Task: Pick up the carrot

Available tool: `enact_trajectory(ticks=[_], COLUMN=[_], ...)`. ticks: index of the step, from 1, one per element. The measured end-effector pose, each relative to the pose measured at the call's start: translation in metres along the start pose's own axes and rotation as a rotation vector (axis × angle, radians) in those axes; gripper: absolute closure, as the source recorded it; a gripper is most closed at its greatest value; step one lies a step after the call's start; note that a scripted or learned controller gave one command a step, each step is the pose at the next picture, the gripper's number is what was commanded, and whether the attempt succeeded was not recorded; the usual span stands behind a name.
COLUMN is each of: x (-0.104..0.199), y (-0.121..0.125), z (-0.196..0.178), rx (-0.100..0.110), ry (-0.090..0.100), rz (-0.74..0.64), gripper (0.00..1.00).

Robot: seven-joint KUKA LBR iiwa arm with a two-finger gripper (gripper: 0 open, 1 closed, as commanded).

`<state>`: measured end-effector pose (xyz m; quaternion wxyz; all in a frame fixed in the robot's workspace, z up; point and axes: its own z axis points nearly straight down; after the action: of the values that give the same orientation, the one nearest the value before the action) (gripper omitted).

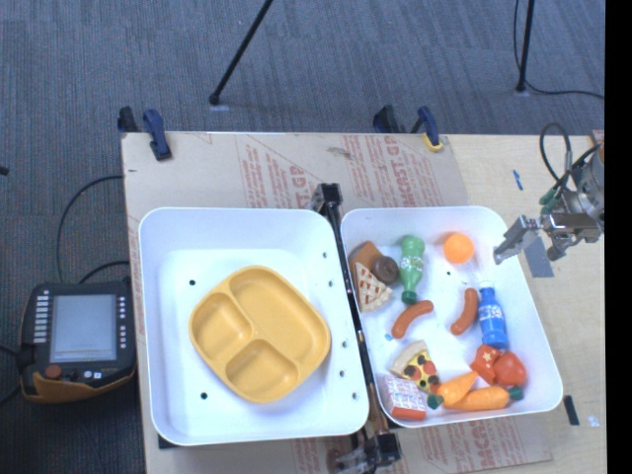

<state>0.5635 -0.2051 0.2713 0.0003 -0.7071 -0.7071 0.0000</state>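
The gripper (pixel 533 245) hangs at the right rim of the right bin (pixel 548 358), its two fingers spread apart with nothing between them. Nearest to it, inside the bin, lies the orange ball (pixel 457 248), just to its left. A little below and left of the gripper stand the blue bottle (pixel 491 318) and a sausage (pixel 464 311) beside it, almost touching. Further left lie a second sausage (pixel 412 317), the green bottle (pixel 410 263) and the waffle (pixel 370 284).

The carrot (pixel 481 399) lies well below the gripper, near the bin's front wall, pointing left, with red pieces (pixel 499 365) just above it. A smaller orange piece (pixel 456 387) rests against its left end, and left of that sit the pizza slice (pixel 415 363) and a small packet (pixel 403 399).

Far to the gripper's left, in the left bin (pixel 163 344), rests the yellow tray (pixel 259 333). Beyond that, off the bench, sits the pendant (pixel 81 339).
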Motion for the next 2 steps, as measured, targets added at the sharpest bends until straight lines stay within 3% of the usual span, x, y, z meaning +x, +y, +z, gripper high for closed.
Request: enact_trajectory(ticks=[1, 2], x=[-0.002, -0.003], y=[0.074, 0.081], z=[0.130, 0.181], rx=[0.002, 0.003], ry=[0.001, 0.007], rz=[-0.064, -0.016], gripper=[0.00, 0.00])
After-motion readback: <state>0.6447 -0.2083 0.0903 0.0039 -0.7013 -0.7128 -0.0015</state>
